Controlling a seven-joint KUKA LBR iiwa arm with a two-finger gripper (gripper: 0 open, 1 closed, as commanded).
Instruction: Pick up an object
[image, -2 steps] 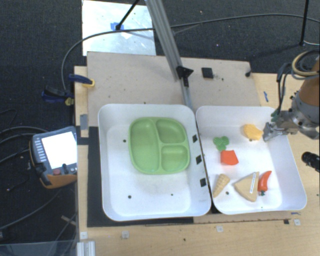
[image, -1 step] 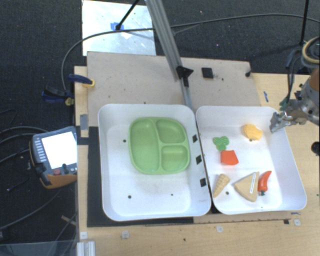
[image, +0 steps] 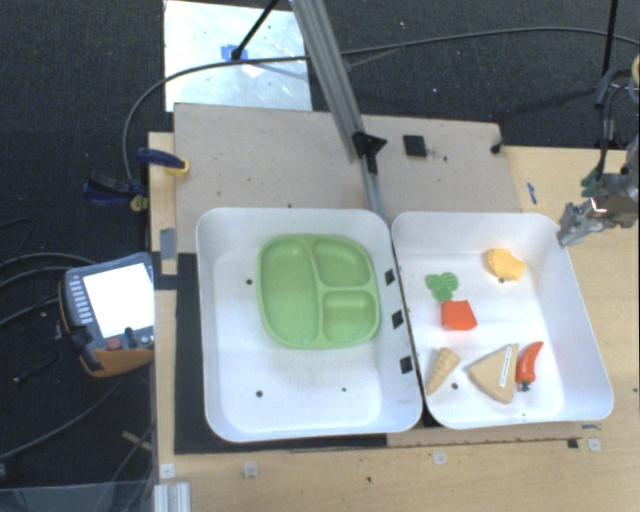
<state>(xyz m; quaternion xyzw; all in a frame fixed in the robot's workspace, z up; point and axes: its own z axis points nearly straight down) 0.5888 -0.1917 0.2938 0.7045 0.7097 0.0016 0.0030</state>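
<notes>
Two white bins sit side by side on the bench. The left bin (image: 225, 400) holds one green tray (image: 320, 291) with three compartments. The right bin (image: 575, 300) holds six small things: one yellow piece (image: 505, 264) near its far side, one green leafy piece (image: 441, 285) touching one orange-red block (image: 459, 315) just below it, one cone (image: 441, 370) near the front left, one tan wedge (image: 494, 374) beside it, and one red pepper (image: 529, 363) touching the wedge's right side. The gripper (image: 580, 222) hangs at the right bin's far right corner, above the rim, apart from all six; whether it is wide or narrow I cannot tell, and nothing shows in it
</notes>
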